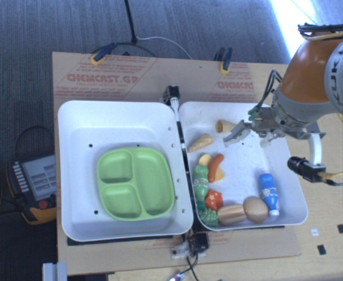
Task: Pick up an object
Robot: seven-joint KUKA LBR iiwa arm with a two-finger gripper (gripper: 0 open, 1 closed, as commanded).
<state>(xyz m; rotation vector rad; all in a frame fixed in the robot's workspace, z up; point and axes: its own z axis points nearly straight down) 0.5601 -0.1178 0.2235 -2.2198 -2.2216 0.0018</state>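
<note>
The right bin (pixel 288 157) holds several toy foods. A small tan cone (pixel 224 125) lies near its far wall and a beige roll (pixel 199 141) lies by its left wall. An orange carrot (pixel 216 166), a yellow piece (pixel 204 159), green pieces (pixel 201 181) and a red piece (pixel 212 199) cluster at the left. A brown loaf (pixel 232 214), a tan potato (pixel 255 209) and a blue bottle (pixel 268 193) lie near the front. My gripper (pixel 252 136) hangs above the bin's far middle, just right of the cone, open, with nothing between its fingers.
The left bin (pixel 78 133) holds a green divided plate (pixel 136 183). A black connector (pixel 172 93) sits at the far end of the ridge between the bins. Clamps (pixel 224 60) hold the cardboard base at the back. A black part on the arm (pixel 303 167) overhangs the right bin's edge.
</note>
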